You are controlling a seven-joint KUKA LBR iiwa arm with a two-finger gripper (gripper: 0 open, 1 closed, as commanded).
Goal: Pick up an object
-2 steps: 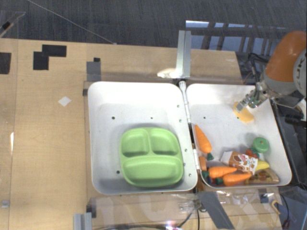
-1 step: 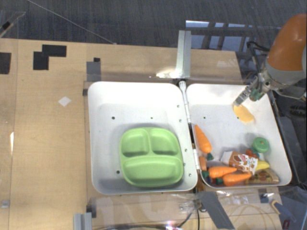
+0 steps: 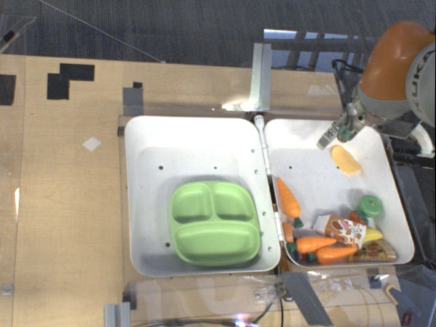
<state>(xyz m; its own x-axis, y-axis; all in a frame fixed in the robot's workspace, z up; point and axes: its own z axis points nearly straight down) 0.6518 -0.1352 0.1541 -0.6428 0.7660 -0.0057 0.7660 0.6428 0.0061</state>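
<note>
Camera view, one entry per item, clock directions read across the bench from its middle.

Item 1: left bin [image 3: 146, 148], at nine o'clock. Holds one green divided tray [image 3: 215, 222], lying flat toward the near wall.

Item 2: right bin [image 3: 300, 162], at three o'clock. Contents gathered along its near edge, at five o'clock within the bin: an orange carrot [image 3: 288, 199] lying against the dividing wall, two more carrots [image 3: 325, 248] side by side below it, a small printed carton [image 3: 345, 229], a green round-topped piece [image 3: 370, 205], and a flat brown item [image 3: 375, 252] at the corner. Apart from that cluster, at one o'clock in the bin, a pale yellow-orange piece [image 3: 346, 159] lies alone on the bin floor.

Item 3: my gripper [image 3: 335, 135], at two o'clock over the right bin, tilted, just beside the yellow-orange piece on its upper left. Whether my fingers are apart or together I cannot tell; the tip is too small and blurred. Nothing is seen between them.

Status: task not done, in my judgement. No object is lifted; every item rests in its bin. Nearest candidate is the lone yellow-orange piece. Remaining: settle over it, close, raise it clear.
</note>
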